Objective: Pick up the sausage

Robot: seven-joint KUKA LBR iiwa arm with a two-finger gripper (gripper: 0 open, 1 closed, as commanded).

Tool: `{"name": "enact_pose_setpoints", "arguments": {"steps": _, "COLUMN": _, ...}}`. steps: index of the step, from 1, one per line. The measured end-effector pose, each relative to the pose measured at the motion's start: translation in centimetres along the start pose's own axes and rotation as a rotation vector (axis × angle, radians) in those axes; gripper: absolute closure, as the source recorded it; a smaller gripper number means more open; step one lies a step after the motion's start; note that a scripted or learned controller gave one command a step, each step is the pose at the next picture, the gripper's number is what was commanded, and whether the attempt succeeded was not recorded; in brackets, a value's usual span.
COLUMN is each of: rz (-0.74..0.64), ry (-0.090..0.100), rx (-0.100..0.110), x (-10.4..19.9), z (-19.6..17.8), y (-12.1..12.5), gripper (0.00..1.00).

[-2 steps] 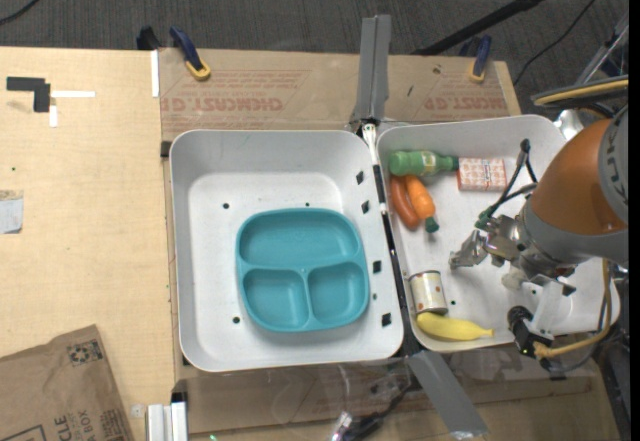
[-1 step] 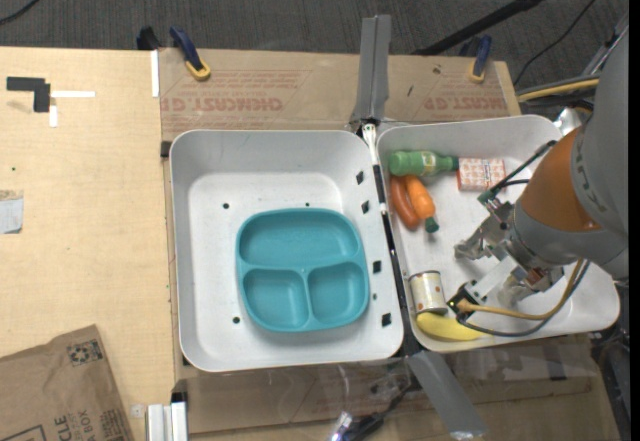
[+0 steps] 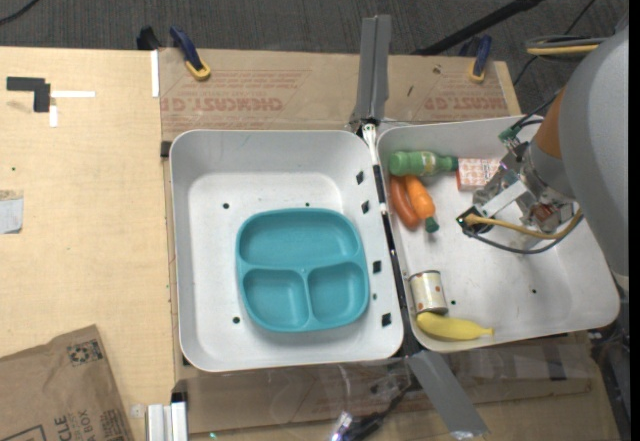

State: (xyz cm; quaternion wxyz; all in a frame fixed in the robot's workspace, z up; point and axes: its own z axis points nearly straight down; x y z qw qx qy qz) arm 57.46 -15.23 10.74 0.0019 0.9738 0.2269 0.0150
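Leftmost, a teal plate (image 3: 300,269) sits in the left bin (image 3: 200,229). Next, the sausage (image 3: 402,203) lies near the right bin's (image 3: 560,299) left wall, touching a carrot (image 3: 421,199), just below a green bottle (image 3: 420,164). Farther right hangs the pincer (image 3: 490,201); whether it is open cannot be told.

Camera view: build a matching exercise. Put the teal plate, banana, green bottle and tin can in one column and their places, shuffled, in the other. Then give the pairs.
Things:
1. teal plate
2. banana
3. green bottle
4. tin can

Places:
A. right bin, lying along its upper wall in the picture
B. left bin, around its middle
C. right bin, at its lower left corner in the picture
D. right bin, by its left wall, just above the banana

Pairs: 1-B, 2-C, 3-A, 4-D
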Motion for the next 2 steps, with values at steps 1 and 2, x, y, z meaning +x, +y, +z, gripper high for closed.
{"name": "enact_pose_setpoints", "arguments": {"steps": 1, "rz": 0.138, "ry": -0.006, "rx": 0.003, "x": 3.7, "z": 0.1, "y": 4.9, "gripper": 0.00}}
{"name": "enact_pose_setpoints", "arguments": {"steps": 2, "rz": 0.238, "ry": -0.034, "rx": 0.041, "x": 4.6, "z": 0.1, "y": 8.4, "gripper": 0.00}}
